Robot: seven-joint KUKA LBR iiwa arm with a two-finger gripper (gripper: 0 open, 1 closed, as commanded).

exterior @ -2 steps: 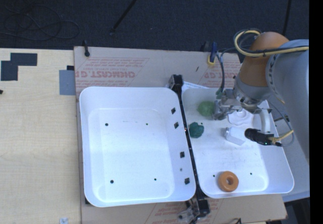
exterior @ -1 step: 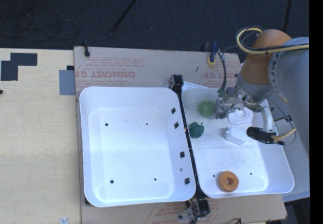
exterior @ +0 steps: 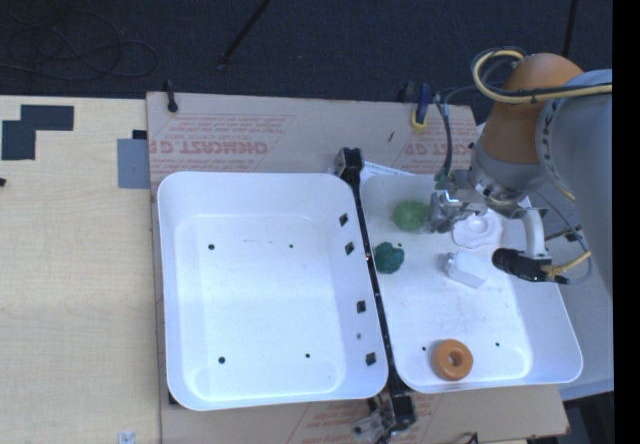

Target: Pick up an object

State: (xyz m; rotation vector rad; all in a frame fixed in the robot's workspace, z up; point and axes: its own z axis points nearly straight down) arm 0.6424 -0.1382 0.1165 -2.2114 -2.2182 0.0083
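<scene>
A pale green ball (exterior: 408, 215) is being seen in the upper left part of the right bin (exterior: 505, 357), just beside the gripper (exterior: 443, 213), which is being held low over that bin. Whether anything is being clamped cannot be told. A darker green lump (exterior: 388, 257) is lying just below the ball, near the divider. A small white block (exterior: 465, 269) is resting mid-bin, and an orange ring (exterior: 452, 359) is lying near the front wall. The left bin (exterior: 180, 332) is being shown alongside.

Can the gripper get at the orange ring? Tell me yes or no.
Probably yes. The orange ring lies alone at the near end of the right bin, nothing over or against it. The gripper is above the same bin's far end, near the light green object.
</scene>
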